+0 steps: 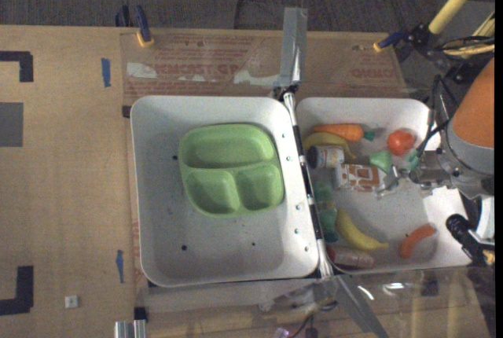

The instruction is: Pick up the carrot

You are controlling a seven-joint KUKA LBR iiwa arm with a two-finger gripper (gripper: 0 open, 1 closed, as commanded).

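The carrot (339, 130), orange with a green top, lies along the far wall of the right bin (440, 211), next to a yellow banana (322, 141). My gripper (399, 176) hangs over the middle-right of that bin, just right of a small orange-and-white carton (361, 177) and below a red tomato (401, 141). It is to the right of the carrot and nearer the bin's front. Its fingers stand open with nothing between them.
The right bin also holds a can (326, 157), a second banana (360, 233), an orange sausage-like piece (416, 240) and green pieces (326, 214). A green divided plate (232, 167) sits in the left bin (157, 234).
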